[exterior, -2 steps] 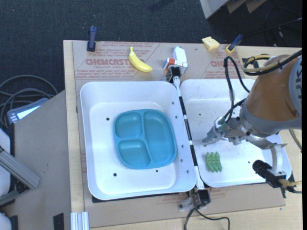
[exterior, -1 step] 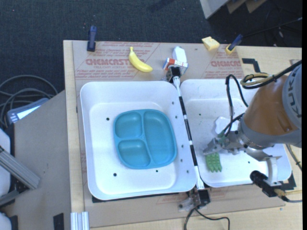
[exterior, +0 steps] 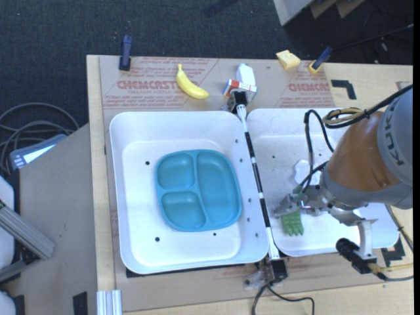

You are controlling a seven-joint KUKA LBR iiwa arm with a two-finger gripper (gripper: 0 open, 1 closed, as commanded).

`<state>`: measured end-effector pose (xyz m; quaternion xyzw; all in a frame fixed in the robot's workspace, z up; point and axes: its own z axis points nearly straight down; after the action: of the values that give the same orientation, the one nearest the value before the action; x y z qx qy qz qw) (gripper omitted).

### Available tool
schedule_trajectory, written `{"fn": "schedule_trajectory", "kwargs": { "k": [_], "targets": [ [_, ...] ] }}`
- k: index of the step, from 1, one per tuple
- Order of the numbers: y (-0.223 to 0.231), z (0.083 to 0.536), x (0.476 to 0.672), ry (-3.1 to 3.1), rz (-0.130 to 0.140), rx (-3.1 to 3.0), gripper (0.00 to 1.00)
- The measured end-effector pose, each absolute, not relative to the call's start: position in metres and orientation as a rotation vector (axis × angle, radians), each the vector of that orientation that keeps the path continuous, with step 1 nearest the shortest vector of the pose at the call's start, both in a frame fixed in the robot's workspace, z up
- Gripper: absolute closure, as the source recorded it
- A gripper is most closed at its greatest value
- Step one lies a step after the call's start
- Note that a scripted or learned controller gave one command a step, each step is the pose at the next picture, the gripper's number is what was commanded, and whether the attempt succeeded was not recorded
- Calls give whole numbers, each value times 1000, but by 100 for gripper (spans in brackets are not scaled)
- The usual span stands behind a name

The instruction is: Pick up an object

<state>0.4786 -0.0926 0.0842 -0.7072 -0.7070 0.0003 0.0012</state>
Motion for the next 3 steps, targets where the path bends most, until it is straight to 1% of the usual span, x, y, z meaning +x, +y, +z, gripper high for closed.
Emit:
{"fn": "schedule_trajectory", "kwargs": {
  "k": [1,2,3],
  "targets": [
    [-95,84,479,-2220,0,-2221,0],
    [-97,106,536,-2222,-1,-2221,0],
    [-97,84,478,-2219,1,-2222,0]
  ]
}}
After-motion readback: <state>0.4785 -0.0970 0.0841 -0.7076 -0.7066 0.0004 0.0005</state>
